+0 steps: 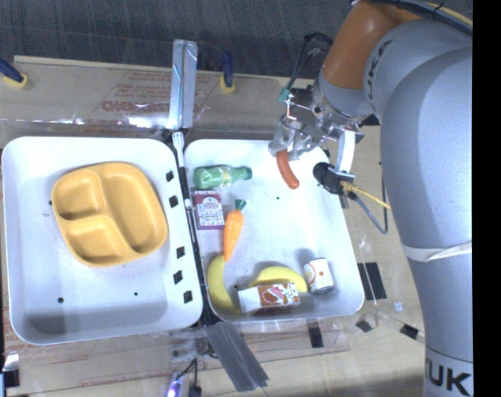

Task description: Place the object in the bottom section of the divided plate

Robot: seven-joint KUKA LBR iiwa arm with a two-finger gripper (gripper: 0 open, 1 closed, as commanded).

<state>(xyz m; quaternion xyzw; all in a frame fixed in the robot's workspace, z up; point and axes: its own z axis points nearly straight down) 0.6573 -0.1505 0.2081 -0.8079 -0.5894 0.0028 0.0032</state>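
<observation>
Arm: grey KUKA arm (424,139) with orange band, reached in from the right over the far part of the right bin (337,246).
Gripper (290,154): hung above the far end of the right bin, pinching the upper end of the sausage.
Sausage (288,172): small, orange-red, hung tilted from the fingers, lower end pointing near and right, apparently clear of the bin floor.
Divided plate (110,213): yellow, three sections, lay in the left bin (27,304), well apart from the gripper.
Green bottle (220,175): lay on its side at the far left of the right bin.
Small red-and-white packet (207,209): found just near of the bottle.
Carrot (232,231): lay beside the packet, leafy end pointing far.
Banana (218,286): curved along the near left corner.
Carton (269,296): rested against the banana, a yellow item (277,275) just behind it.
Small can (319,275): lay at the near right of the bin.
</observation>
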